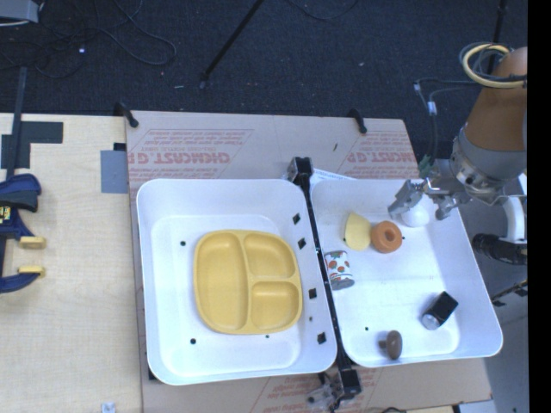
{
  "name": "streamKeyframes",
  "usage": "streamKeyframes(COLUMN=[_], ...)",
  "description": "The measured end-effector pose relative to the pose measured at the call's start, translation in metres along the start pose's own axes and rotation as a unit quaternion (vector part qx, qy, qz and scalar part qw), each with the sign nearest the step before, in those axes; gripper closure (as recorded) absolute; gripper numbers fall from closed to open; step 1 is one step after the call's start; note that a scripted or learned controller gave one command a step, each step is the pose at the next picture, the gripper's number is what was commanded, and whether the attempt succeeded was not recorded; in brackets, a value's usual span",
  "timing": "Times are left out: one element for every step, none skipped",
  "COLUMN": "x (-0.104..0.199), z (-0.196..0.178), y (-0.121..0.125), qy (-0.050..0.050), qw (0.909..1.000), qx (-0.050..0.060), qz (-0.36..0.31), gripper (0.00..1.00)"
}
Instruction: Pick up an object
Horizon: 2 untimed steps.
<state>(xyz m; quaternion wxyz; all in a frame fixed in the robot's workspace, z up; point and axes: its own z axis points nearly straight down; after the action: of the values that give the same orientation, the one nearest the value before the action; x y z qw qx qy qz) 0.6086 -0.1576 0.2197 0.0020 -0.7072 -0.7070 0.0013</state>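
Gripper (pixel 424 200) hangs over the right white plastic bin (pixel 469 256), fingers spread, holding nothing. You're pre-grasp: drop onto the round orange donut-shaped toy (pixel 386 237), then close.

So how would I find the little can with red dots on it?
Look in the right bin, along its left wall next to the divider. The can lies there, below the yellow wedge and orange ring. It alone is white with red spots.
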Motion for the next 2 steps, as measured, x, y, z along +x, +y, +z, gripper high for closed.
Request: streamKeyframes(x=[-0.005,-0.001], z=[0.058,0.104], y=[-0.009,-0.006], qy=[0.001,0.001], qw=[1.0,1.0], qx=[0.003,0.002], qz=[0.0,0.0], gripper=[0.0,0.0])
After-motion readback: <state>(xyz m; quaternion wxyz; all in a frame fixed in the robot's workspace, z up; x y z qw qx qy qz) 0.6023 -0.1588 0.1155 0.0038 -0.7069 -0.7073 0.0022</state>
